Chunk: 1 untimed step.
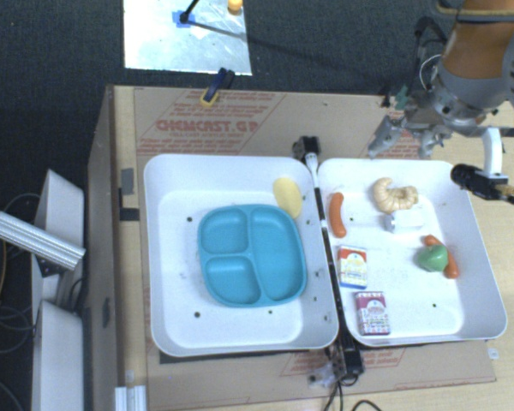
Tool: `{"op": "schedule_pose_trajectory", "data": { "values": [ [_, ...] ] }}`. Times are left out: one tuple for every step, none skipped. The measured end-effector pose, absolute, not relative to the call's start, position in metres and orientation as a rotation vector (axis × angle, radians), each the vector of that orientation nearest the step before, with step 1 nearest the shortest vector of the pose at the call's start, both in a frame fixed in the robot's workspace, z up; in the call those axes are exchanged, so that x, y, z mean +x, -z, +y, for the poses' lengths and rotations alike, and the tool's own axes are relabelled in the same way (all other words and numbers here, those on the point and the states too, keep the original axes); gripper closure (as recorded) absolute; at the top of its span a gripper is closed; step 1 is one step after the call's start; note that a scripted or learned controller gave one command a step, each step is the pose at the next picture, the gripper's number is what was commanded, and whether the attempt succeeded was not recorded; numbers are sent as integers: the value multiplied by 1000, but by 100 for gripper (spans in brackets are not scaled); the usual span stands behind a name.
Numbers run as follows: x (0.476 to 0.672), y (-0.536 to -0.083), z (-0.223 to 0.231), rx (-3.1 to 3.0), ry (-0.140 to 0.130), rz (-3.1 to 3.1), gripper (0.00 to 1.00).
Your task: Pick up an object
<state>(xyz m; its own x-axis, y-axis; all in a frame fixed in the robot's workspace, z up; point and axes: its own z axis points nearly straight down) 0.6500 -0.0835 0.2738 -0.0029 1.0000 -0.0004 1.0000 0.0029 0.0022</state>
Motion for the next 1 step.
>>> {"op": "schedule_pose_trajectory", "data": {
  "values": [
    [644,-181,-165,2220,3,2222,0]
  ]
}}
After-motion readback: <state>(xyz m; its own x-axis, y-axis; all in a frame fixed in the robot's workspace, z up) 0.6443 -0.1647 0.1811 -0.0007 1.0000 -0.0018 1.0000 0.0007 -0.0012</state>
